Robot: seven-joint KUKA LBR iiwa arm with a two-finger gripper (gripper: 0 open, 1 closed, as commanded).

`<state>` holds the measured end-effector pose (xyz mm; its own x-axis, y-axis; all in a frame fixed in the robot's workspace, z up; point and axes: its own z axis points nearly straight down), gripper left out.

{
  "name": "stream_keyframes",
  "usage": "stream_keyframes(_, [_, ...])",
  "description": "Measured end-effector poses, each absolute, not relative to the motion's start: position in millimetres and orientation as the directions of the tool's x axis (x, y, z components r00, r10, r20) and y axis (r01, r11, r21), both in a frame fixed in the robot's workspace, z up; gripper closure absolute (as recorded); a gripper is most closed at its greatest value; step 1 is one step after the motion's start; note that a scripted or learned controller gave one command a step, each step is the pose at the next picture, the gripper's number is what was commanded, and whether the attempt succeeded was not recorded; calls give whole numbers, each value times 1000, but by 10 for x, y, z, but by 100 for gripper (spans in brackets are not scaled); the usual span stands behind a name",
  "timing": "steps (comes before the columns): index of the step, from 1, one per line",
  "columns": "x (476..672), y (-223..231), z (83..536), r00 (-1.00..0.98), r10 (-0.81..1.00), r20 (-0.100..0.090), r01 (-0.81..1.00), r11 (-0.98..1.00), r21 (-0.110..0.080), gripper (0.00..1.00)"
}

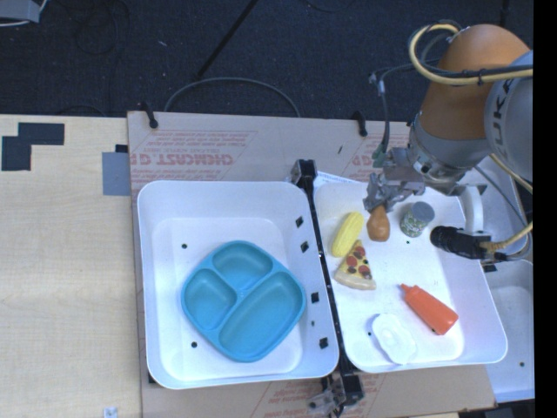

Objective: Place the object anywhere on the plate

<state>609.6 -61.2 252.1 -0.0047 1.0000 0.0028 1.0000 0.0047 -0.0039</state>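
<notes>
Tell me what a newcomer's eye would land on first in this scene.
First the blue divided plate, alone in the left bin. Then the arm's orange band at upper right, with the gripper low over the right bin, just above a small brown item beside the corn cob, pizza slice and orange bottle.

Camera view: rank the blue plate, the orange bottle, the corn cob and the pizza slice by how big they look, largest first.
1. blue plate
2. orange bottle
3. corn cob and pizza slice, which look too alike in size to rank.
</notes>
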Motion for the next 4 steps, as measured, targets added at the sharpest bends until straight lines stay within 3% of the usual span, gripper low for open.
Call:
stream_keyframes(2, [5969, 406, 2268, -4, 1000, 1, 1000, 4, -5, 100])
stream_keyframes(4, [5944, 1493, 2349, -6, 1000, 2, 1000, 6, -3, 100])
